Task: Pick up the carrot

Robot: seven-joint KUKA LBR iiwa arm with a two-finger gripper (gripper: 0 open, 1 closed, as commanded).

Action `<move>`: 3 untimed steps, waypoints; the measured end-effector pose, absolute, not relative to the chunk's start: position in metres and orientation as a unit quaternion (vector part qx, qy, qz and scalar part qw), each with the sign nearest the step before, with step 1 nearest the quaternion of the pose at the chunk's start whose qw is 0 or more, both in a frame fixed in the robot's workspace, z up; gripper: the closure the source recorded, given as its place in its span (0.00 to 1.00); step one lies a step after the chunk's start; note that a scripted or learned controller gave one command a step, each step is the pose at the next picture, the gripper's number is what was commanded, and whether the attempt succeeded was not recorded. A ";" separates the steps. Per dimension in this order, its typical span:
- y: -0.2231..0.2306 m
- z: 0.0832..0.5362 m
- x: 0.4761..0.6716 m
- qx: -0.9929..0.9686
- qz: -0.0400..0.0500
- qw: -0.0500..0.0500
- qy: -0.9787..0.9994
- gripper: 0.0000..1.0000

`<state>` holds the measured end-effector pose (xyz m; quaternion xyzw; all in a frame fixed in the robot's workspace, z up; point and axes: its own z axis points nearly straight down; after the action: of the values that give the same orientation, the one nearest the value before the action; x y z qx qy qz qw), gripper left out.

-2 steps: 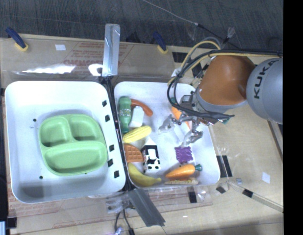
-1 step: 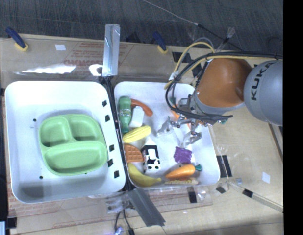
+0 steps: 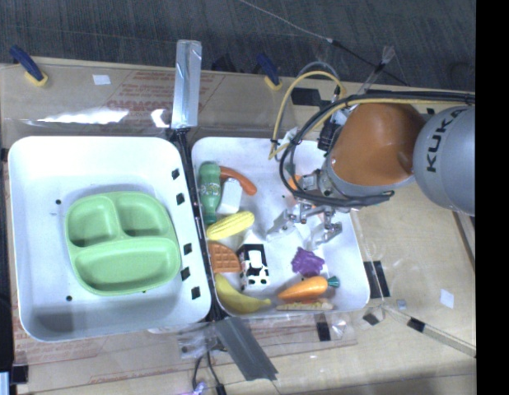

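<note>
The carrot is orange with a green leafy end pointing right. It lies flat near the front wall of the right bin, next to a yellow banana. My gripper hangs over the middle of the right bin, a short way behind the carrot and above a purple grape bunch. Its metal fingers stand apart, open, with nothing between them. The carrot is untouched.
The right bin also holds a green bottle, an orange-red pepper-like piece, a corn cob, a waffle and a black-and-white cow toy. A green divided plate sits in the left bin.
</note>
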<state>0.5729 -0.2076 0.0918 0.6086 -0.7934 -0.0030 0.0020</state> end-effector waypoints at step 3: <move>-0.208 0.092 0.599 0.640 -0.001 -0.001 -0.768 0.00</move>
<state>0.5993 -0.2082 0.0924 0.6402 -0.7682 -0.0008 -0.0007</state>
